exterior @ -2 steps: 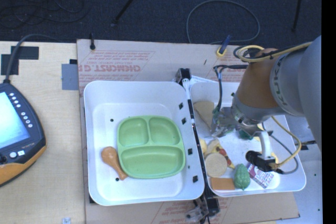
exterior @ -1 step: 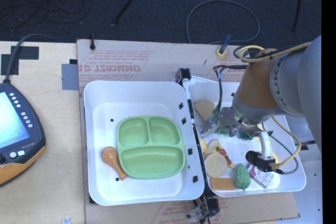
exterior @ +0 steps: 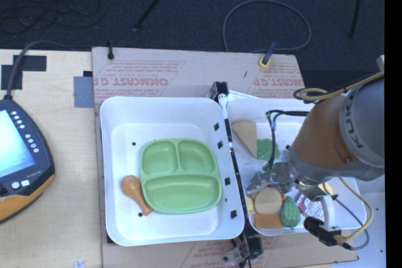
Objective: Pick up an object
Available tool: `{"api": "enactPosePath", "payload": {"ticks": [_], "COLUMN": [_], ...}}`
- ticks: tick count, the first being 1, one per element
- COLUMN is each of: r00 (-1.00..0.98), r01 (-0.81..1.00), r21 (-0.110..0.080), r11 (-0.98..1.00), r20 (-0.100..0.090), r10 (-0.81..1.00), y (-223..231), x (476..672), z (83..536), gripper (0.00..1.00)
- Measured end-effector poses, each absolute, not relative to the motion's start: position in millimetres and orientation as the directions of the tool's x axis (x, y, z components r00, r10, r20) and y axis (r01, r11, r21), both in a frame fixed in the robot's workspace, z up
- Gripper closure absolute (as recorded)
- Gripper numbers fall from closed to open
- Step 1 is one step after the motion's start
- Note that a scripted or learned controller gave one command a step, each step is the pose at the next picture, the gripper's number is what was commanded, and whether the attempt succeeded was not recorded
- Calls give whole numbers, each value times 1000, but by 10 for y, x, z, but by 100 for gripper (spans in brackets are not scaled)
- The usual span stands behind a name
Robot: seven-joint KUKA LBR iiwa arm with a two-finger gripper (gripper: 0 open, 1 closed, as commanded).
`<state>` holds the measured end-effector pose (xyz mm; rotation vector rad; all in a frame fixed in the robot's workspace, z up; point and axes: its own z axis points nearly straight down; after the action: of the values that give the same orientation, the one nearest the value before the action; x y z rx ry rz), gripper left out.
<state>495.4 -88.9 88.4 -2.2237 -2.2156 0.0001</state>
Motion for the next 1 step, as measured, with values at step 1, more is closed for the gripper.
{"api": "enactPosePath", "payload": {"ticks": [1], "r00": [-2], "r01": [1000], "r21": [-1], "r11": [2], "r20": [1], "r10": [1000], "y": [-825], "x": [5480], "z": [882], "gripper": [0]}}
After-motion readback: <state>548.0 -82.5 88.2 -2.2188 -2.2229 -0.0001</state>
